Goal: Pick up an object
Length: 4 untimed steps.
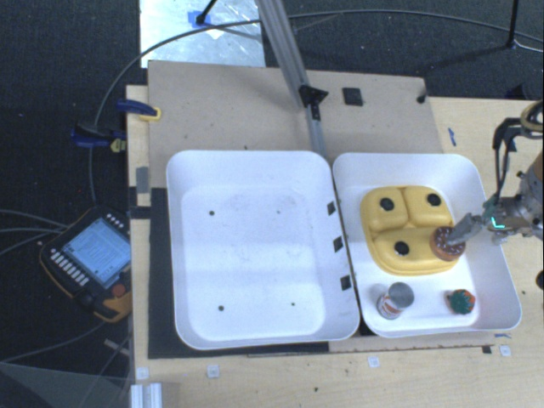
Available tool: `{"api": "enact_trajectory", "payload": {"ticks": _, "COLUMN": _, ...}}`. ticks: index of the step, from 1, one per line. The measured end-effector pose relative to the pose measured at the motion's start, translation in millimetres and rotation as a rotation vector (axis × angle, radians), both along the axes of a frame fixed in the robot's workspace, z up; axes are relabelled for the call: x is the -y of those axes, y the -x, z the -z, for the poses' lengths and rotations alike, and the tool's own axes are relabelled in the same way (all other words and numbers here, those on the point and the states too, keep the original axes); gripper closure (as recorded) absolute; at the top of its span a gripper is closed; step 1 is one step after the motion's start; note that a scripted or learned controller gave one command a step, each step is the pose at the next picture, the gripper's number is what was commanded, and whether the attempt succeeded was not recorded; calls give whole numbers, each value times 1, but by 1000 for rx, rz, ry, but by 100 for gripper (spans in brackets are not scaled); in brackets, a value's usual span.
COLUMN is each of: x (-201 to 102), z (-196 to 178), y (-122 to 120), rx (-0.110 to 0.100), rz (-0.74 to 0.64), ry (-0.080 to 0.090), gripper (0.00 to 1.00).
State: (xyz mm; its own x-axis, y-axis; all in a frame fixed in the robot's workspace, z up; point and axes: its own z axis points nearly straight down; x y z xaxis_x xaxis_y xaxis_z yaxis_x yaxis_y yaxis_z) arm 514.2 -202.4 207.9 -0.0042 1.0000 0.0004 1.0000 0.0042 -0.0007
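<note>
Surface [255, 109]: brown board carrying two shallow white bins side by side; left bin [195, 313] larger, right bin [489, 287] at its 3 o'clock, rims touching along the middle seam.

Right bin contents: yellow moulded block [399, 228] with dark holes, in the upper middle of the bin; small metal can [393, 300] at 6 o'clock from the block, near the front wall; small green and red object [461, 300] at 3 o'clock from the can, in the front right corner; small brown round object [442, 245] on the block's 4 o'clock edge.

Arm [523, 206] enters from 3 o'clock; gripper [455, 235] reaches over the right bin, tip at the brown round object, apparently touching it; whether the fingers are spread or pressed together cannot be told at this angle.

Off the surface at 9 o'clock: handheld control pad [89, 257] on the dark floor.
</note>
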Motion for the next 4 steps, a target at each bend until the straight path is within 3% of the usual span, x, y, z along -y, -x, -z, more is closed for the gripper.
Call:
{"api": "enact_trajectory", "payload": {"ticks": 1, "x": 0, "z": -1, "y": -1, "rx": 3, "rz": 0, "ry": 1, "gripper": 0}}
{"api": "enact_trajectory", "payload": {"ticks": 2, "x": 2, "z": 41, "y": 0, "rx": 0, "rz": 3, "ry": 0, "gripper": 0}}
{"api": "enact_trajectory", "payload": {"ticks": 3, "x": -3, "z": 78, "y": -3, "rx": 11, "rz": 0, "ry": 4, "gripper": 0}}
{"api": "enact_trajectory", "payload": {"ticks": 4, "x": -3, "z": 82, "y": -4, "rx": 16, "rz": 0, "ry": 5, "gripper": 0}}
